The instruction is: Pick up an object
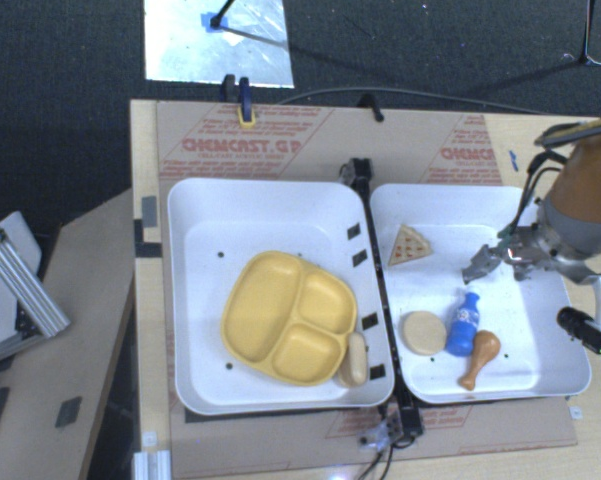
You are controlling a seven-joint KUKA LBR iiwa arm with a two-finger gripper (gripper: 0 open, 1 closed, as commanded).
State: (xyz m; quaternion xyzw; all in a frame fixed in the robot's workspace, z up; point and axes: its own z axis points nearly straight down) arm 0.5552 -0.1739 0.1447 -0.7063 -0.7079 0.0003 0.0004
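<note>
Camera view: the gripper (483, 264) hangs low over the right bin (540, 383), whether its jaws are released or clenched cannot be told. Just below it stands the blue bottle (464, 322), touching the round cracker (424, 332) and the drumstick (478, 357); the pizza slice (408, 245) lies apart, probably the cleaner pick, so centre over it before descending. Printed on the board under the bins: CHEMCAST GP (242, 146)
</note>
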